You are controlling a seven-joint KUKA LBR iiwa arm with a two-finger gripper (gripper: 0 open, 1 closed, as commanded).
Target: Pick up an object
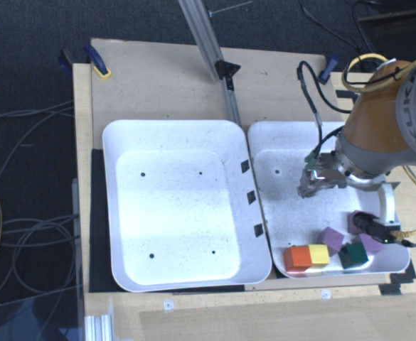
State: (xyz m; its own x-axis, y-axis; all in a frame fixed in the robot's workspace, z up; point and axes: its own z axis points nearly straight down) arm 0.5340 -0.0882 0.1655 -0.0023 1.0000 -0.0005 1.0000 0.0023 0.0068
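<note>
My gripper (308, 185) hangs over the middle of the right bin (282, 212), pointing down at bare white floor, with nothing visibly in it. The objects lie clustered along that bin's near edge: an orange block (298, 258), a yellow block (318, 255) touching it, a purple block (333, 237), a dark green block (352, 256) and a second purple piece (370, 244). The gripper is up and to the left of this cluster, well apart from it. The grey and orange arm (382, 126) covers the bin's right side.
The left bin (112, 190) sits beside the right one, with a shared raised rim (254, 190) between them. A slanted metal rod (208, 41) crosses the bench at the back. Black cables (311, 98) loop near the arm.
</note>
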